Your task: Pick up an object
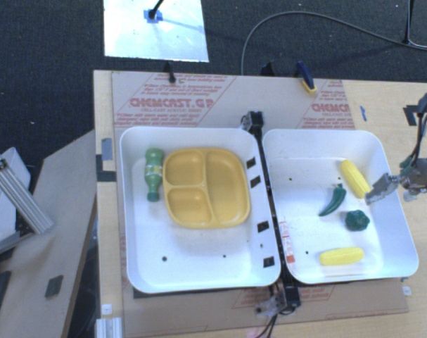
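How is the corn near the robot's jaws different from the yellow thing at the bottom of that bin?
The corn lies slanted near the bin's top right, close to the gripper; the yellow piece lies almost flat across the bottom. The corn looks bumpy and the yellow piece looks smoother. Both are yellow, long and in the right bin.

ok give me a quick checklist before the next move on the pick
1. Tool over the right bin: ok, at its right side.
2. Target close by: ok, the yellow corn cob lies just left of the tool.
3. Anything held in the tool: cannot tell, too blurred.
4. Neighbours apart from the cob: not ok, the green pepper lies close below it.
5. Other picks free: ok, the dark green piece and the yellow piece lie apart.
6. Left bin uninvolved: ok, the yellow tray and green bottle sit far off.
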Robot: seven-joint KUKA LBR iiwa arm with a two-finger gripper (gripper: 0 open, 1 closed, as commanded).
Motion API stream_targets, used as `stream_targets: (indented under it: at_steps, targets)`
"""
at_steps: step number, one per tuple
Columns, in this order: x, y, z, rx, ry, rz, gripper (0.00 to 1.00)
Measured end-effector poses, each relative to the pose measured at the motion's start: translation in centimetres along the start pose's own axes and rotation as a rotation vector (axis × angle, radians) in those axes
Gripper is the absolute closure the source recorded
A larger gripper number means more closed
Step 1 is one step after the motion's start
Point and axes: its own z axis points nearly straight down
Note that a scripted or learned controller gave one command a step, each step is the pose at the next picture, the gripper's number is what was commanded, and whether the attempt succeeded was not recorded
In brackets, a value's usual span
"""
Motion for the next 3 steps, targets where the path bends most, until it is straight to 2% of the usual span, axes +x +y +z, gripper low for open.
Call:
stream_targets:
  at_steps: [1, 3]
  targets:
    - [0.1, 0.2, -0.6, -0.011, -0.003, -0.004, 0.0]
    - [-0.6, 0.8, 8.2, -0.007, -0.001, -0.001, 0.0]
